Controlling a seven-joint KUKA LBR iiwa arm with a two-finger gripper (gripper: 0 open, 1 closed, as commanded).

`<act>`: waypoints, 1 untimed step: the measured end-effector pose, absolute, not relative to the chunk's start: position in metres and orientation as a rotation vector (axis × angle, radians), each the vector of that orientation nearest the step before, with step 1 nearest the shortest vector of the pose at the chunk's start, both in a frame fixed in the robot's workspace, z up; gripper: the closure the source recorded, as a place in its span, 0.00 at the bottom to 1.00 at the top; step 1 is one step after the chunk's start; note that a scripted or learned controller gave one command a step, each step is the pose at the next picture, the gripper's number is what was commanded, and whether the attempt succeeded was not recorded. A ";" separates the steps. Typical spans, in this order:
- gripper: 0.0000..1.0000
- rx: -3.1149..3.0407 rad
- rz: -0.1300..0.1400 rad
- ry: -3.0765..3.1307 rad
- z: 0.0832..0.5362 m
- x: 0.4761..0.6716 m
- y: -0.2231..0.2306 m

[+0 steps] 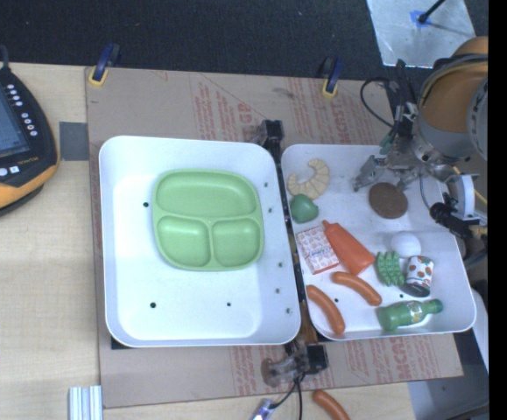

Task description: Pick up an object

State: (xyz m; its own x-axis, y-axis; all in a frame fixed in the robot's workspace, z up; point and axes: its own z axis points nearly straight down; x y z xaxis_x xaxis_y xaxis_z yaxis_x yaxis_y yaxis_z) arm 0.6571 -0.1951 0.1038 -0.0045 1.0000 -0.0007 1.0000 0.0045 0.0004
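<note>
Over the right bin's (pixel 463 261) far edge, we see the gripper (pixel 383 170) above the brown disc (pixel 388 200).

We cannot tell from this slant how the gripper is set or whether it touches the disc, which lies near the bin's far right corner. Its metal parts blur into cables, and the arm (pixel 450 103), bent down from the right, is cut off at the frame's edge. We see a green divided plate (pixel 207 218) in the left bin (pixel 122 313).
</note>
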 end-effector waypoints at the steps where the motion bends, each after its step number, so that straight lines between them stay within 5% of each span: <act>1: 0.00 2.218 -0.001 2.224 0.189 0.648 -0.212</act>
